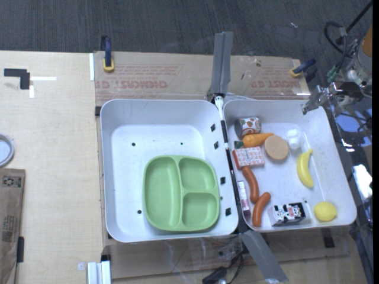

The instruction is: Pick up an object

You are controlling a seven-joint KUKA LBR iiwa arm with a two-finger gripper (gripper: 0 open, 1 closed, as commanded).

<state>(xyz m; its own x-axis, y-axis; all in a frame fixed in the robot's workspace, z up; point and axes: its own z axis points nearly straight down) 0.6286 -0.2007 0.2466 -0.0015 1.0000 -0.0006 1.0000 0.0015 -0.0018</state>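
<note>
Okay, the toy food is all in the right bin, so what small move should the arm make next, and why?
Probably swing the gripper in over the right bin and stop above the banana. The gripper sits at the bin's far right corner, not over any item, and the banana lies apart from its neighbours.

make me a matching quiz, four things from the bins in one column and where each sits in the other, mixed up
Things:
1. green tray
2. banana
3. lemon
4. carrot

Places:
A. right bin, near right corner
B. left bin, near side
C. right bin, far left part, beside the small can
D. right bin, by the right wall, above the lemon in the view

Pairs: 1-B, 2-D, 3-A, 4-C
</note>
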